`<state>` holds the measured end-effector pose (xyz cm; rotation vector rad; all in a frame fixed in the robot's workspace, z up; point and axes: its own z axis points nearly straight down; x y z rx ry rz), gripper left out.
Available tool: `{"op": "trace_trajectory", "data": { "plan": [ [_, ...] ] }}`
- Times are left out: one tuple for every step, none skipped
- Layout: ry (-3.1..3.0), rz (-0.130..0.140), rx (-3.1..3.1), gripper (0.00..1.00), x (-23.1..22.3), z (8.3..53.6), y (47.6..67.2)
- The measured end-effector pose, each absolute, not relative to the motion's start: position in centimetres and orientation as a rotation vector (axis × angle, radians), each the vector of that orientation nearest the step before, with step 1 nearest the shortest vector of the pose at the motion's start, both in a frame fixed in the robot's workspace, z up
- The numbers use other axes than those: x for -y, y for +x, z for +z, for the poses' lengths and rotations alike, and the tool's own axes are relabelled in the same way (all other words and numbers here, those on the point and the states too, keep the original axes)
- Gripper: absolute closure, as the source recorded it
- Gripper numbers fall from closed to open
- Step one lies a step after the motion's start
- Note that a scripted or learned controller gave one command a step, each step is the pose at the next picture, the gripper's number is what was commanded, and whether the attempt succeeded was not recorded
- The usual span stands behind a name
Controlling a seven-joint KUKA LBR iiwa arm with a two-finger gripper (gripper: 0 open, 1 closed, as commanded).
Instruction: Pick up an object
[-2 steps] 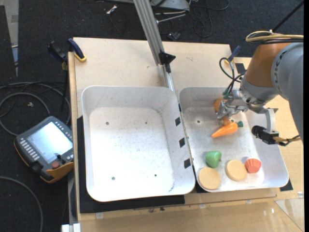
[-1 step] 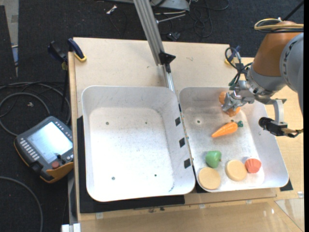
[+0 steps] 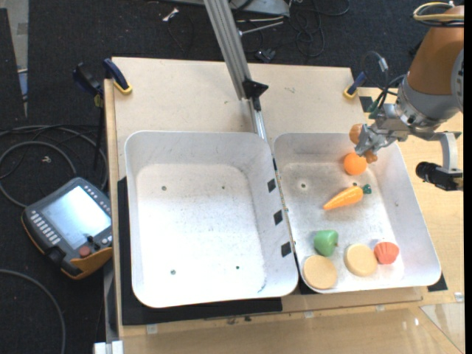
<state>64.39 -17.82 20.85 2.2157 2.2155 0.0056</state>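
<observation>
My gripper (image 3: 367, 150) hangs over the back of the right bin (image 3: 413, 220), low and close to its far wall. Just below and left of its tip lies an orange ball (image 3: 355, 164). A second small orange piece (image 3: 357, 133) shows right beside the gripper's left side; whether it is held is unclear. Further forward in the same bin lie a carrot (image 3: 344, 198), a green piece (image 3: 325, 240), two tan discs (image 3: 320, 271) (image 3: 361, 259) and a red strawberry (image 3: 386, 252).
The left bin (image 3: 140, 198) sits beside the right one, their walls meeting at a shared edge (image 3: 279, 198). A slanted metal pole (image 3: 230, 39) ends at that edge's back. A teach pendant (image 3: 70, 227) lies off the bench at left.
</observation>
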Motion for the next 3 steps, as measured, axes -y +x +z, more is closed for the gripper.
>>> {"op": "trace_trajectory", "data": {
  "plan": [
    [2.213, 0.006, -2.219, 1.00, 17.8, 26.0, 64.6],
    [2.215, 0.000, -2.231, 1.00, 13.0, 24.7, 62.8],
    [2.216, -0.002, -2.232, 1.00, 7.9, 23.4, 61.4]
  ]
}}
